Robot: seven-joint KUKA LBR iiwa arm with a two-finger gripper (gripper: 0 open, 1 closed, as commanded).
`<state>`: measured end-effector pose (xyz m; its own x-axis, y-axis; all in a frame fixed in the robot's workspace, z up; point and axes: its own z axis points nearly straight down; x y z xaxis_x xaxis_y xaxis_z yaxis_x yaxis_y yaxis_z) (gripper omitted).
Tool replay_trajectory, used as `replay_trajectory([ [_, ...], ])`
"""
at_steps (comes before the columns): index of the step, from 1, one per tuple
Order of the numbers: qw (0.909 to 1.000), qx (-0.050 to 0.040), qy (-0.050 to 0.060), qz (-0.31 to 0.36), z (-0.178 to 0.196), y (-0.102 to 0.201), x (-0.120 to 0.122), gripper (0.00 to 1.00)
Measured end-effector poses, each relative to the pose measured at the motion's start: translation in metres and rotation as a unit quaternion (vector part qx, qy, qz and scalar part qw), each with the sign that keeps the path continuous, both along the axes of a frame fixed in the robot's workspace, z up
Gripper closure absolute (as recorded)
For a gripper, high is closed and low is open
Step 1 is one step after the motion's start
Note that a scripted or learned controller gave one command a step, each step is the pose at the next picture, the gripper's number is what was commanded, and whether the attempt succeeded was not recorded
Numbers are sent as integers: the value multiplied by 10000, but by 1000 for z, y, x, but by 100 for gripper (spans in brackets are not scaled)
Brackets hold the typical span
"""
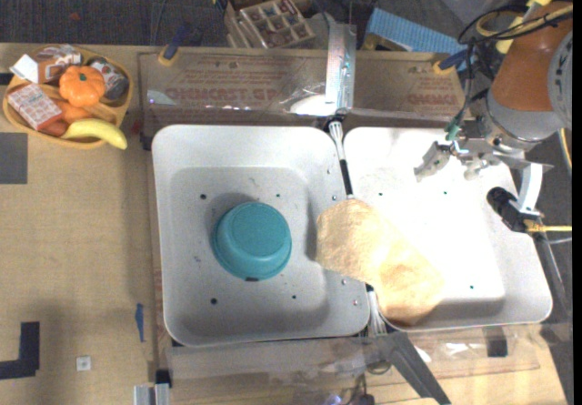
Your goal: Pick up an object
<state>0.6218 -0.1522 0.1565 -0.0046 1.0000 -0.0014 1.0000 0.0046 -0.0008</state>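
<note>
Over the right bin, at its far right corner, we see the hand hanging above the white floor with nothing between its fingers. They look spread apart, one light prong reaching left and another pointing down, though the parts are small and pale against the bin, so we read this with some caution.

We judge the task barely begun: no object is lifted and none is touched. Two candidates lie in the bins. A teal bowl sits upside down near the middle of the left bin. A tan, soft-looking cloth or bag is draped across the divide between the two bins, mostly in the near left part of the right bin, well apart from the hand. Reaching, closing and lifting all remain.

Much of the arm is cut off at the right edge. We cannot tell how high the hand hangs above the bin, nor what the tan thing really is.
</note>
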Motion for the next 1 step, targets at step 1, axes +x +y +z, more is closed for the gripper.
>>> replay_trajectory([
  [1,9975,-3,-5,-702,30,1,18,0],
])
